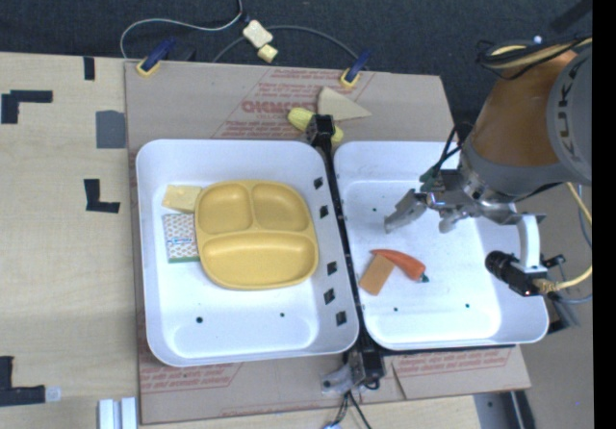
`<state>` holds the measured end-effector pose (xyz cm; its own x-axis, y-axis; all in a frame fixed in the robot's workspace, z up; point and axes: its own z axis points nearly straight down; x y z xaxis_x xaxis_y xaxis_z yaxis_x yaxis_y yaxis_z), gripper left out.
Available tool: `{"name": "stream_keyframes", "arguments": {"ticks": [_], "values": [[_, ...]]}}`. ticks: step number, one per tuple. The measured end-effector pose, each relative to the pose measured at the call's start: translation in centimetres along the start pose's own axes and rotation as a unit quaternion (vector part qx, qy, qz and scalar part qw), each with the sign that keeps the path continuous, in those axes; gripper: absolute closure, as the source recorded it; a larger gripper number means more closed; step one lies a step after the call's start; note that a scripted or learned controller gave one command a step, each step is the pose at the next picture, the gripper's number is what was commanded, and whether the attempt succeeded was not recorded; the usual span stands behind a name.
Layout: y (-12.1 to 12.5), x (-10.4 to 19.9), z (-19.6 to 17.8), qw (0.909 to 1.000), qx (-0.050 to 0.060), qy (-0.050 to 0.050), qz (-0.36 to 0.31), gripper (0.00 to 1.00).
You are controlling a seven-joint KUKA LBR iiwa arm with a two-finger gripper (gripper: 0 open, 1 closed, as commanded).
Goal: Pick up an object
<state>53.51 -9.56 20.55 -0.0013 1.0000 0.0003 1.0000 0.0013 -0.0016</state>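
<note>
Hovering in the right bin [481, 326], the gripper [416, 209] is seen with jaws parted, grasping nothing. The carrot [402, 263] lies nearby below; an offset descent risks a miss.

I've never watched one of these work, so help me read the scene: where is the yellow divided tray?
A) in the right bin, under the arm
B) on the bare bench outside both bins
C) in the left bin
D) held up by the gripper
C: the yellow divided tray lies flat in the left bin, while the gripper hangs over the right bin near the orange pieces.
</note>
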Motion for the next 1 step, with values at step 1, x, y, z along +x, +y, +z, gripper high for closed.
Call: {"name": "stream_keyframes", "arguments": {"ticks": [1], "values": [[-1.0,-2.93,11.89,1.0,-0.005,0.001,0.003,0.0]]}}
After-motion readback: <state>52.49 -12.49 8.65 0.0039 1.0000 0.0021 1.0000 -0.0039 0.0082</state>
